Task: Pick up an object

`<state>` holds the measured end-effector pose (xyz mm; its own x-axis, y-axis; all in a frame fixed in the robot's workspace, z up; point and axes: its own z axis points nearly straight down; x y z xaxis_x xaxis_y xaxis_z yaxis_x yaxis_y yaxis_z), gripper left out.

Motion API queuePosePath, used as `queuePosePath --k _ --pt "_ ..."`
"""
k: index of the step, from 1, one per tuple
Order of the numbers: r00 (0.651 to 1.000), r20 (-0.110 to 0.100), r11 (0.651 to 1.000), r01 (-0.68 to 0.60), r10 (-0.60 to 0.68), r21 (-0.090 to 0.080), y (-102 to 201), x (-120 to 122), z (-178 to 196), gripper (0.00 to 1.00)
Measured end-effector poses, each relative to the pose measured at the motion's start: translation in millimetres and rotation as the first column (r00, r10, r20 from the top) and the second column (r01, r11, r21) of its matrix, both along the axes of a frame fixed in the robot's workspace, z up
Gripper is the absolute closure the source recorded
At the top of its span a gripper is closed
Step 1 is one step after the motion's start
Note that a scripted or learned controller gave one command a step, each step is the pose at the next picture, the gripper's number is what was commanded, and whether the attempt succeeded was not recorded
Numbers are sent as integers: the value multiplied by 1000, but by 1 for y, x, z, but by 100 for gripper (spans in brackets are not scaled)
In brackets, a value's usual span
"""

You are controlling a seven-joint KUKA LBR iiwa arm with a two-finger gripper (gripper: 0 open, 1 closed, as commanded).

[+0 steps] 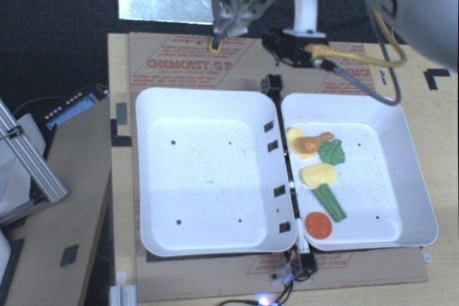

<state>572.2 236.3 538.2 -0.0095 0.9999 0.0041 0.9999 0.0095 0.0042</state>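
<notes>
Fingers (231, 24) hang above the desk's far edge, beyond both bins; I cannot tell if they are apart or together, and nothing shows between them. Small plastic-looking toy foods sit along the right white bin's (409, 147) left wall: orange-and-yellow drumstick (308, 142), green leaf (331, 152), yellow lump (318, 175), green stick (330, 201), red-orange disc (318, 226). They look light, stiff, somewhat slippery; the stick's narrow middle seems easiest to pinch.

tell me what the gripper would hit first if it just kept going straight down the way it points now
Probably the cardboard sheet behind the left bin, near a small yellow piece. The gripper hangs beyond both bins, far from the toys in the right bin. Depth is unclear from this slanted view.
</notes>
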Motion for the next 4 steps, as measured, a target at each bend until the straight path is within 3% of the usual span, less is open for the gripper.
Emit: queuePosePath --k 1,2,4 --pt "1000 -1 1000 10 -10 -4 -3 69 -4 100" --pt "1000 -2 1000 16 -17 -5 -106 36 -2 100" --pt "1000 -4 1000 1 -1 -2 -22 -48 -3 100"
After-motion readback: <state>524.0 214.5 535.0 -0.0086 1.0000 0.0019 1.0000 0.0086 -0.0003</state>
